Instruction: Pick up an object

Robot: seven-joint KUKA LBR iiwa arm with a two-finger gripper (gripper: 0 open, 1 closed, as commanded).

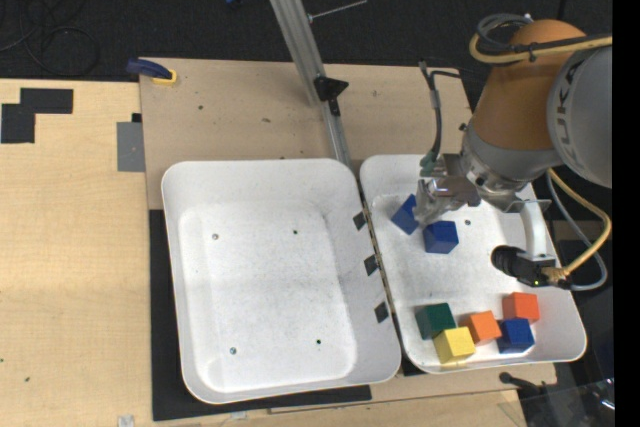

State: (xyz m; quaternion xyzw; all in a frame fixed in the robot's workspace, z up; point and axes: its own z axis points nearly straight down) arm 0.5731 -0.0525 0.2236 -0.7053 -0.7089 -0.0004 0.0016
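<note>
**Claw low among two blue blocks in the right bin**

The arm (520,115) reaches in from three o'clock and sets its claw (432,202) down in the upper half of the right bin (565,340), between two blue blocks. One blue block (404,215) lies just at its nine o'clock side, tilted; the other blue block (441,236) sits just at its six o'clock side. Whether either is between the fingers, or how wide they stand, cannot be told from this slant. Likely the program chose this pair because they lie apart from the cluster at the bin's six o'clock edge: green block (434,318), yellow block (455,343), orange block (484,325), red block (521,306), and a third blue block (516,334), packed too tight for easy finger entry. The left bin (185,180) sits alongside on the tabletop (240,110).
</note>
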